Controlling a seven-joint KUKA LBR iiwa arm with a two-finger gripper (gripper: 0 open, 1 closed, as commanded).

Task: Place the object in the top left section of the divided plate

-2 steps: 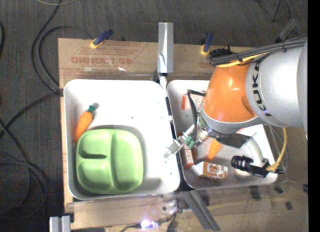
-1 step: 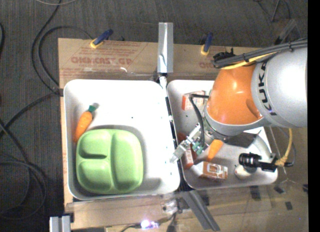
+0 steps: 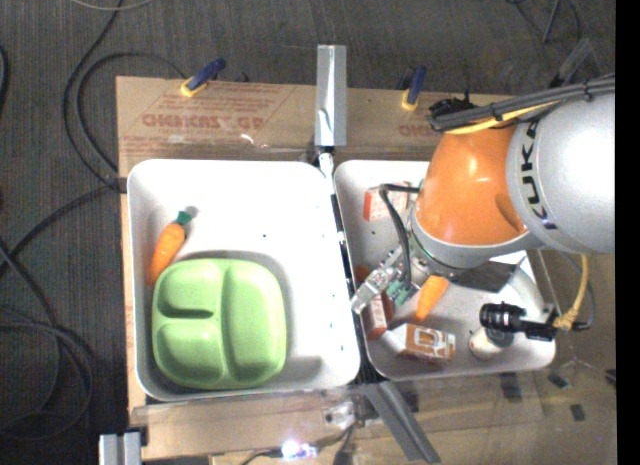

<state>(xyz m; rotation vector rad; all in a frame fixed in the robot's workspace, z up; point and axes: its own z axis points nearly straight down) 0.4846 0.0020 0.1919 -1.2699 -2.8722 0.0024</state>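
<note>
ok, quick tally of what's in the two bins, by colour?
Green: 1, divided plate, left bin
Orange: 2, carrot, left bin; orange piece, right bin
Brown: 2, brown packs, right bin
Red-white: 1, red-white pack partly under the arm
Total: 6 that I can make out

1. The grey arm (image 3: 565, 168) reaches in from the right, bent steeply downward.
2. Its orange band (image 3: 470, 193) lies up and to the right of the gripper (image 3: 385, 288).
3. The wrist (image 3: 445, 253) sits just right of the gripper, which points down and to the left.
4. The gripper's tip is too cluttered to read.
</note>
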